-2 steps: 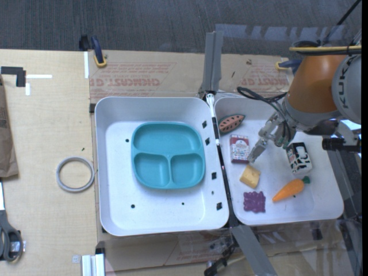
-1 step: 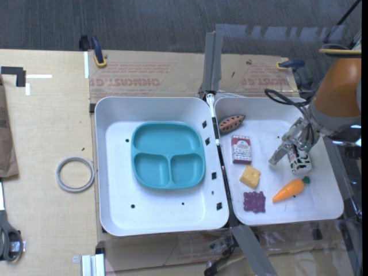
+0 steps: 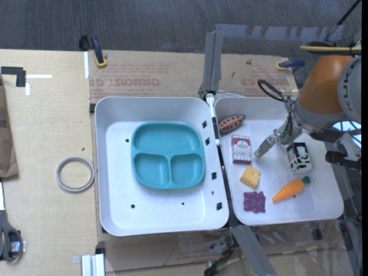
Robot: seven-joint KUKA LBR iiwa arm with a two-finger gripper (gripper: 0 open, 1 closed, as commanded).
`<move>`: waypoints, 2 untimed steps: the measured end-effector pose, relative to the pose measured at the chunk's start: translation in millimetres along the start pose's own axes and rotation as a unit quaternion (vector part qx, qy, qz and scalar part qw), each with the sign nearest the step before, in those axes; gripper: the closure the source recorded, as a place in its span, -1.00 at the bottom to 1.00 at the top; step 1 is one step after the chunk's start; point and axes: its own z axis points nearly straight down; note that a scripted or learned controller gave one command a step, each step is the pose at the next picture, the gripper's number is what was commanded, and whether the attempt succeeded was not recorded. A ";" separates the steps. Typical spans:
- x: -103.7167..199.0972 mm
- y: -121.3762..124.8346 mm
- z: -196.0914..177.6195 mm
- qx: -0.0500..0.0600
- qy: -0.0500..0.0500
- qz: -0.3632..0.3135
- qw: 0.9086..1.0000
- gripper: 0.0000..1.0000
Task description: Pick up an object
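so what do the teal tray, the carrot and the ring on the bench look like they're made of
Teal tray: likely moulded plastic, judging by its even colour, rounded compartments and soft sheen.
Carrot: probably a plastic toy, uniformly orange with a smooth surface and a small green tip.
Ring: unclear; pale grey and thin, possibly a tape roll or a plastic hoop.

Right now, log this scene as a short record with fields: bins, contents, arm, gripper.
left bin: holds a teal divided tray
right bin: holds a red box, cheese wedge, purple grapes, carrot, black-and-white carton, brown fish-shaped toy
arm: reaches in from the right over the right bin
gripper: above the bin floor, right of the red box, nothing visibly held
bench: tape ring left of the bins
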 end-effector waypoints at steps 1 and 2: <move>75.6 -48.0 1.3 0.001 0.002 0.024 1.000 -1.00; 3.2 -119.3 -17.8 0.001 0.002 0.018 1.000 -1.00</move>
